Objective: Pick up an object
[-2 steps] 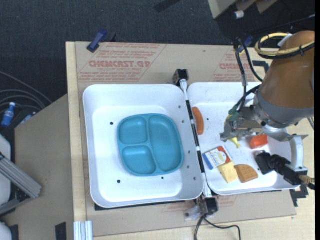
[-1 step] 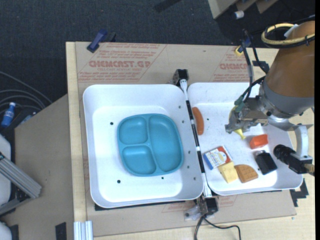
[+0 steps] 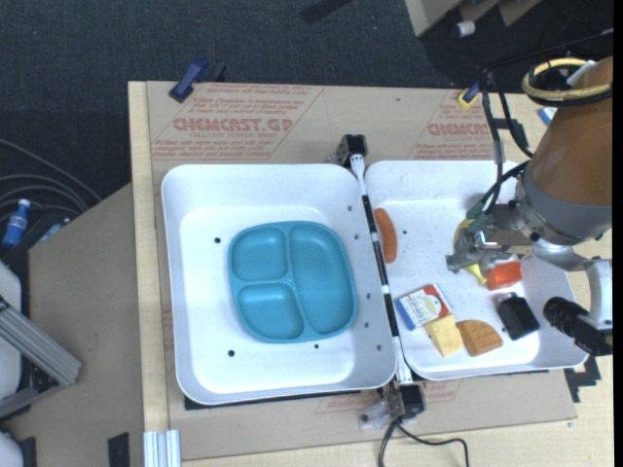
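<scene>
Low along the near rim of the right bin (image 3: pixel 545 363) lie three small things: a yellow block (image 3: pixel 444 337), a brown slice (image 3: pixel 479 336) and a white carton (image 3: pixel 422 306). Further in are a black piece (image 3: pixel 517 316), an orange sausage (image 3: pixel 386 234) and a red-orange item (image 3: pixel 503 276), perhaps partly hidden under the pincer (image 3: pixel 474 253), whose spread I cannot tell. One blue divided plate (image 3: pixel 292 280) sits in the left bin (image 3: pixel 195 202). Both bins rest on the worktop (image 3: pixel 146 261).
</scene>
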Controlling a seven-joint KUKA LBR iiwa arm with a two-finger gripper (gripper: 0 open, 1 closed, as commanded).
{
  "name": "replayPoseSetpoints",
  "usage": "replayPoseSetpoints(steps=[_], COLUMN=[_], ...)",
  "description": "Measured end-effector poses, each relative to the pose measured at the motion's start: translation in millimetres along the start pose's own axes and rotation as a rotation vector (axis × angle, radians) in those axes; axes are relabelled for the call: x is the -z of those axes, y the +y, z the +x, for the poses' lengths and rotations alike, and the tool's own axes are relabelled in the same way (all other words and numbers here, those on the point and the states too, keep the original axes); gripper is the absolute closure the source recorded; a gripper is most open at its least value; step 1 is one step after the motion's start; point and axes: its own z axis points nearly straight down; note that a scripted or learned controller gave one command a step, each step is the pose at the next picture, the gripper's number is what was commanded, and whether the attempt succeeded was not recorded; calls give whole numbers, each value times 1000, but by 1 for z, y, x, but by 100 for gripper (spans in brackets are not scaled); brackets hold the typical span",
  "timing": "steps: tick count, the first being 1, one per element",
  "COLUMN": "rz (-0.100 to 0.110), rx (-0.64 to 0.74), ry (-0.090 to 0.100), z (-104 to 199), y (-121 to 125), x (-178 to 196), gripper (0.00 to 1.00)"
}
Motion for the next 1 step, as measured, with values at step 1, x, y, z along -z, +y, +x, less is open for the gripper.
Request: replayPoseSetpoints(steps=[1], rz=[-3], rx=[0], ry=[-2], z=[-13], y=[12], x=[-3], gripper=[100])
